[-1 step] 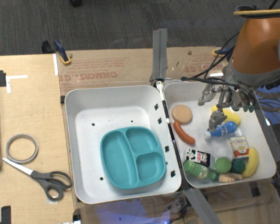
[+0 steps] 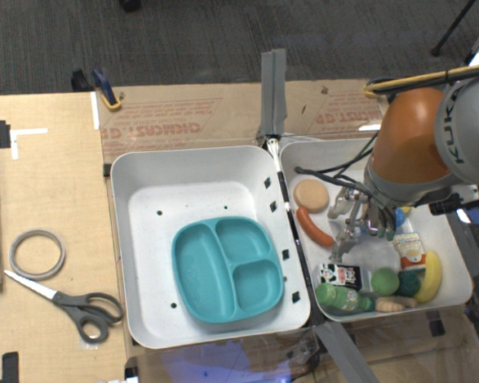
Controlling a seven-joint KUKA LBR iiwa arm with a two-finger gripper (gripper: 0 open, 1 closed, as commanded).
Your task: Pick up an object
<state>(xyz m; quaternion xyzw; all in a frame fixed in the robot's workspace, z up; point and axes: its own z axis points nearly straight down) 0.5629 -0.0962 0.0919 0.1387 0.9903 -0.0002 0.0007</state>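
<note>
Dark carpet fills the top of the frame, and below it a cardboard-covered bench carries two shallow white bins side by side. At the far left of the bench lie a roll of tape point(image 2: 38, 252) and a pair of grey-handled scissors point(image 2: 74, 304).

Nearer the middle of the frame, the left bin point(image 2: 141, 185) holds a teal divided plate point(image 2: 228, 269), lying flat.

At the right of the frame, the right bin point(image 2: 453, 294) holds the candidates for picking: a tan round cookie-like piece point(image 2: 311, 195) near its upper left, a red sausage point(image 2: 315, 227) just below that, and along the lower edge a green bottle point(image 2: 343, 300), a small black-and-white carton point(image 2: 341, 276), a green ball point(image 2: 384, 280), a carrot-like stick point(image 2: 389, 304), a banana point(image 2: 429, 275) and a small bottle with an orange label point(image 2: 409, 247).

From the right, the grey arm (orange band showing) reaches in, its gripper point(image 2: 350, 234) low over the middle of the right bin, just right of the sausage. Whether it is closed or apart cannot be told from this angle, and nothing is visibly clamped in it.

Judged from this, the pick is not yet done: every object appears to rest in the bin, so grasping and lifting remain.
</note>
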